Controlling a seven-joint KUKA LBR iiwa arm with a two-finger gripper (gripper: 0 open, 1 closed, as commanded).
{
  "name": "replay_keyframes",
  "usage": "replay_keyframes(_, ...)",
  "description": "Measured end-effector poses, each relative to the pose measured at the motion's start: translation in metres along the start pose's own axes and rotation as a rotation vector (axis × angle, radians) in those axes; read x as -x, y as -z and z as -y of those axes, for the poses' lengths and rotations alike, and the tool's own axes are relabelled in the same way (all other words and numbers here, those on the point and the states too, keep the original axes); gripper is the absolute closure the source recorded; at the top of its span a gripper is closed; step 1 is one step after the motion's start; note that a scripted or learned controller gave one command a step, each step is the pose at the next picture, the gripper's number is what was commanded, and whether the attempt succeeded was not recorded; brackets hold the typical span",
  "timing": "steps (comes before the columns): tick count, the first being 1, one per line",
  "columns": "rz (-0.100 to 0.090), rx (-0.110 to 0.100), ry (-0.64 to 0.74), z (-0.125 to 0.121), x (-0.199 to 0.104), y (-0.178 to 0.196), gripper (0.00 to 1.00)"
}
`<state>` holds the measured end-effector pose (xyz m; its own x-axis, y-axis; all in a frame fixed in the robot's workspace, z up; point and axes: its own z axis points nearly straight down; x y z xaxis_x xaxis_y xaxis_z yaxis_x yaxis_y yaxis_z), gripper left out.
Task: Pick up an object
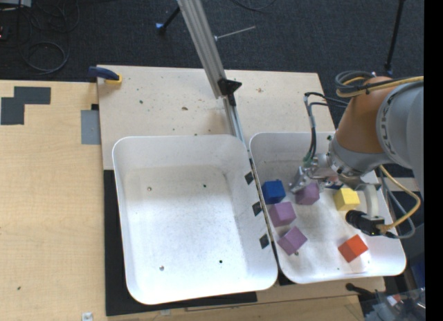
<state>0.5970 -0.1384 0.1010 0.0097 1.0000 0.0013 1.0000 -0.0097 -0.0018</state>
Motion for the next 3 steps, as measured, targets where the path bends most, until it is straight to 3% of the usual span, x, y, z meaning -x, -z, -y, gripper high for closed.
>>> replay_keyframes(3,0.002,0.004,-0.001,0.018,0.015,0.142,1.0)
